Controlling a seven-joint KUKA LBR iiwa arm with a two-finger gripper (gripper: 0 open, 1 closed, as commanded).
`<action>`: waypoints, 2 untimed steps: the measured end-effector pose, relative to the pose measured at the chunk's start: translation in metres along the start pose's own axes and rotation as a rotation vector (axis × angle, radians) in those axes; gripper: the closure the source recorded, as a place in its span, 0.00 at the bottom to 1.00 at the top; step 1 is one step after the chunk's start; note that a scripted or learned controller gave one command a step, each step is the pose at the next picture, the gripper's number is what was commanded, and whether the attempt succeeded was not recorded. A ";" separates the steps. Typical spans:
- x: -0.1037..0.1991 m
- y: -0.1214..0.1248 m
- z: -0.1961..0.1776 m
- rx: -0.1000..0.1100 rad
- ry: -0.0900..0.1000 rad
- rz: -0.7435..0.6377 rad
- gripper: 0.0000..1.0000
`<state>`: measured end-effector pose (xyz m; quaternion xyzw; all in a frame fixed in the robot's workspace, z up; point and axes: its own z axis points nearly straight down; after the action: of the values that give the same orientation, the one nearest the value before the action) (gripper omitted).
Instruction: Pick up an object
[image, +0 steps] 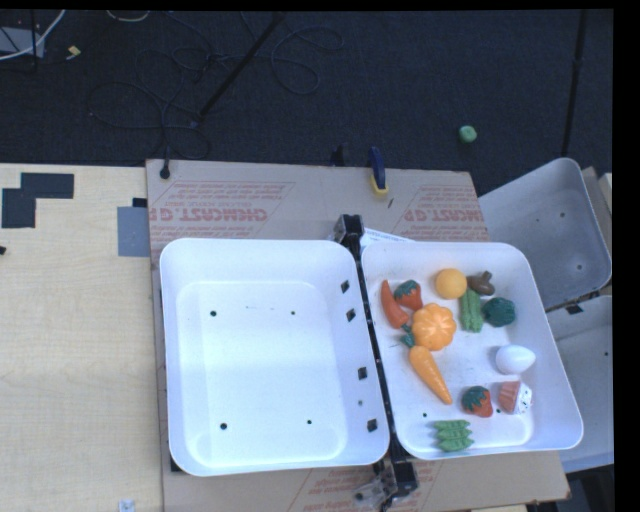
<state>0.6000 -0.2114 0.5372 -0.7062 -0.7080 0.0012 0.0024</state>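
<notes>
The right bin (548, 330) holds several toy foods. An orange pumpkin (434, 326) lies near its middle, with a carrot (430, 373) just below it. A red chili (391, 303) and a strawberry (408, 293) sit at the upper left. A yellow-orange ball (450, 283), a brown mushroom (481, 283), a green pickle (470, 311) and a broccoli (499, 312) cluster at the top right. A white egg (514, 358), a second strawberry (476, 400), a red-and-white piece (514, 397) and a green pea pod (452, 435) lie lower down.
The left bin (260, 355) stands beside the right one on a cardboard sheet (250, 205). A grey metal panel (555, 230) lies at the right. A small green ball (467, 133) rests on the dark floor beyond the bench.
</notes>
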 end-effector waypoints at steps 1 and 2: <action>0.000 -0.011 0.000 0.000 0.000 0.003 1.00; 0.000 -0.009 0.000 -0.002 -0.001 0.000 1.00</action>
<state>0.5909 -0.2113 0.5373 -0.7063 -0.7079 0.0007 0.0013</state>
